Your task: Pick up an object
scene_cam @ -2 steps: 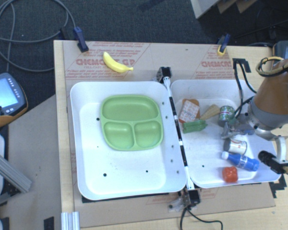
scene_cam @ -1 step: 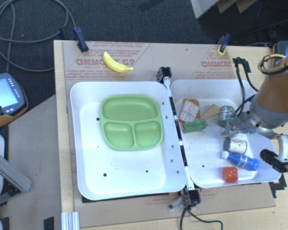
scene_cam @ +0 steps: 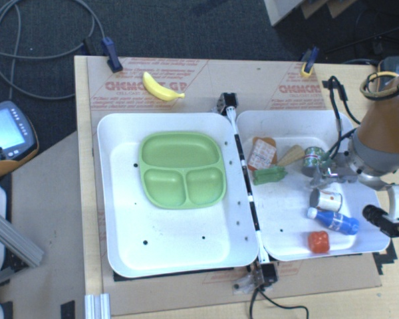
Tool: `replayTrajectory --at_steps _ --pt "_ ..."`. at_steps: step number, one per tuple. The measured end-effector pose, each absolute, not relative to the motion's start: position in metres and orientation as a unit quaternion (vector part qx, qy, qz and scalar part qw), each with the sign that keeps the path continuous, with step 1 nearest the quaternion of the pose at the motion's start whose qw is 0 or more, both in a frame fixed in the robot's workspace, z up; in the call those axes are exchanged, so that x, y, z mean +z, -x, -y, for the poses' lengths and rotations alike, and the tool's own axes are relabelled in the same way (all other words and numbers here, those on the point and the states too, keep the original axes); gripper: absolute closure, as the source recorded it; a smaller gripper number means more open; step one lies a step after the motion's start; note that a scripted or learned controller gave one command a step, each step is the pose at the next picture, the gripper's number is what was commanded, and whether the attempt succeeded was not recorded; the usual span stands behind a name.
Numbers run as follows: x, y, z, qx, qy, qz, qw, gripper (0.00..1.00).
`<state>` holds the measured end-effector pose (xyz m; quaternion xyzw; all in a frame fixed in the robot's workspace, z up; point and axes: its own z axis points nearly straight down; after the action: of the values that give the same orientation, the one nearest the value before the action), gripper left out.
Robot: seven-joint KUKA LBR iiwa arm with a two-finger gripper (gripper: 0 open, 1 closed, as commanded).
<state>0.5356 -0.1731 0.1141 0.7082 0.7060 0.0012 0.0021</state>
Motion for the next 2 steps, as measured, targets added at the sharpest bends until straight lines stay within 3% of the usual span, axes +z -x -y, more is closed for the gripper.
replayTrajectory --at_steps 1,2 --pt "0.114 -0.535 0.173 0.0011 -0.708 -0.706 0.002 0.0" --pt "0.09 -0.626 0.183 0.0001 -0.707 -0.708 0.001 0.0"
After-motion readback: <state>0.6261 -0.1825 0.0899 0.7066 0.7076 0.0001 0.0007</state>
